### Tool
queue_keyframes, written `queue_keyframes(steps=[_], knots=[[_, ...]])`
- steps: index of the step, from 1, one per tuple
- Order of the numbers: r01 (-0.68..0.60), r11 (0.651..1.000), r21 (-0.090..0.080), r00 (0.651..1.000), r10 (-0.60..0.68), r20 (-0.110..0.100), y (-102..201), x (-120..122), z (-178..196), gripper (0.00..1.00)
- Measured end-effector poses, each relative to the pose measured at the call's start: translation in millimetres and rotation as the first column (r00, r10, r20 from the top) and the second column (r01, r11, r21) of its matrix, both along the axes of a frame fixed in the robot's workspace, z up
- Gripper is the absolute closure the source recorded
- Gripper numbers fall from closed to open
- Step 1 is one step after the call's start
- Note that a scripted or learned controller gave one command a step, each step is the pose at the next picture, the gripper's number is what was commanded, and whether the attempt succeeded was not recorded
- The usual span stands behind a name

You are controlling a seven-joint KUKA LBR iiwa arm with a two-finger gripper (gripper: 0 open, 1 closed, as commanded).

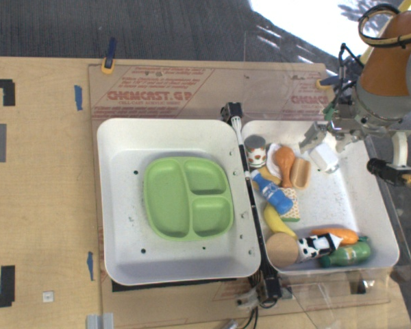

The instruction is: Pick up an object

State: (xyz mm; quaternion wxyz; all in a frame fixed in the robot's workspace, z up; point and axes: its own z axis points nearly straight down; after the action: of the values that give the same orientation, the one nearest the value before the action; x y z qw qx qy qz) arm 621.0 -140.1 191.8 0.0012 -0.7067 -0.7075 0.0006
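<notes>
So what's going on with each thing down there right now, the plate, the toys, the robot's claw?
green divided plate: flat in the left bin, nothing in its compartments.
gripper: above the right bin's far end, nothing seen held.
banana: lying flat.
blue bottle: on its side.
green bottle: on its side against the near wall.
carrot: lying beside the green bottle.
hot dog bun: lying flat.
</notes>
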Motion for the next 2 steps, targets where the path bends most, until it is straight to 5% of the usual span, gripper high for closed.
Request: queue_keyframes(steps=[1, 2], knots=[[-0.202, 0.979, -0.015, 0.979, 0.202, 0.036, 34, -36, -92, 0.00], [0.294, 0.956, 0.000, 0.956, -0.294, 0.009, 20, 7, -103, 0.00]])
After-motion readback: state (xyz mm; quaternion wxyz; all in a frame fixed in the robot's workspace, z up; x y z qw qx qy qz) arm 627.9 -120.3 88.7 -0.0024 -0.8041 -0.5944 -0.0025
